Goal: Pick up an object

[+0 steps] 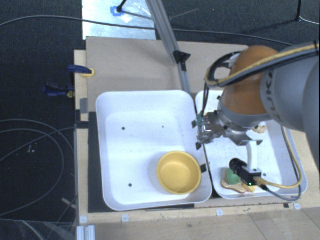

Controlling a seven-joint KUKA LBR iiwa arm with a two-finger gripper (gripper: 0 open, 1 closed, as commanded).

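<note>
**Bowl in the left bin, arm over the right**

The brown bench [135,64] stands on dark carpet and carries two white bins. Nearest me, a yellow bowl [179,172] sits upright at five o'clock in the left bin [115,134]. I judge it light, stiff and slick, best pinched at the rim. A small green and tan thing [230,176] lies at six o'clock in the right bin [272,151]. Beyond, the gripper [207,131] hangs at that bin's nine o'clock wall under the bent grey arm [295,94]. Whether it is parted or closed, I can't tell.

The bowl [179,172] is plain yellow, its bin [135,116] white (a few dark specks), the bench [130,64] tan.
</note>
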